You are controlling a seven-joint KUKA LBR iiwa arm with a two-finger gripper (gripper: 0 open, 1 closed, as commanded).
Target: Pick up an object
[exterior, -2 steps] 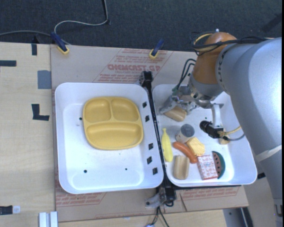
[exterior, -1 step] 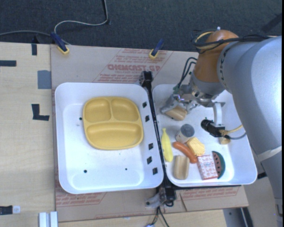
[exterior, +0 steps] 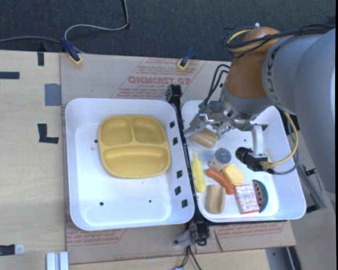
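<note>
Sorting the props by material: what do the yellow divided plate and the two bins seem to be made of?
Yellow divided plate: likely moulded plastic, matte, judging by its uniform colour and soft rounded ridges. Left bin and right bin: probably smooth white plastic, with rounded corners and a faint sheen.

A thick, smooth, light grey cylindrical robot arm (exterior: 310, 89) is showing at the right of the scene. Left of it, a glossy orange rounded band (exterior: 249, 66) is wrapping the wrist, with a yellow cable looping over its far side. Below the band, a grey metal flange is carrying the small metallic two-finger gripper (exterior: 209, 124). Thin black cables are running along the left of the wrist. A white bracket with a black round fitting (exterior: 249, 157) is hanging nearby, trailing a yellow cable.
</note>
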